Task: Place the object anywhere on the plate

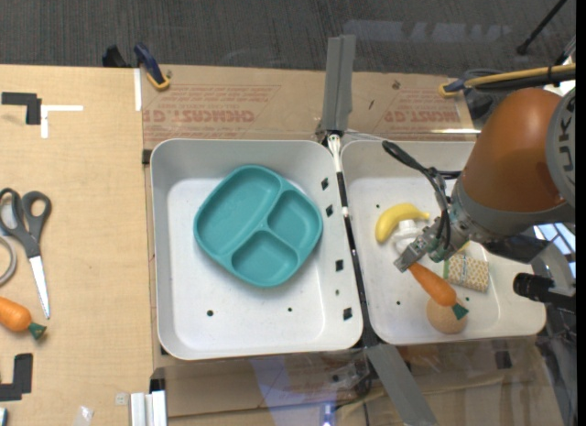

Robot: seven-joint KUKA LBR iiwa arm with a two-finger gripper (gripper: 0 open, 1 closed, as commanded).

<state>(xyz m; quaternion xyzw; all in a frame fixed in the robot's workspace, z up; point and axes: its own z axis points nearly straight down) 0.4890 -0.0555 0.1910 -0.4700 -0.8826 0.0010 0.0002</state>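
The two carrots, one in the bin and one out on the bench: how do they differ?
The carrot in the right bin lies slanted beside the end effector, against a tan round object. The carrot on the bench lies alone near the scissors, partly cut off by the view's edge. Both are orange with green tops.

Dark carpet floor (229, 12) behind; light wooden bench (73, 232); cardboard sheet (238, 103).

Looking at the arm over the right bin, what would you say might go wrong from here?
1. The gripper sits amid a crowded banana, carrot and cracker-like block; it may nudge or grab the wrong one.
2. The teal plate lies in the other bin, so anything loosely held could drop crossing the divider.
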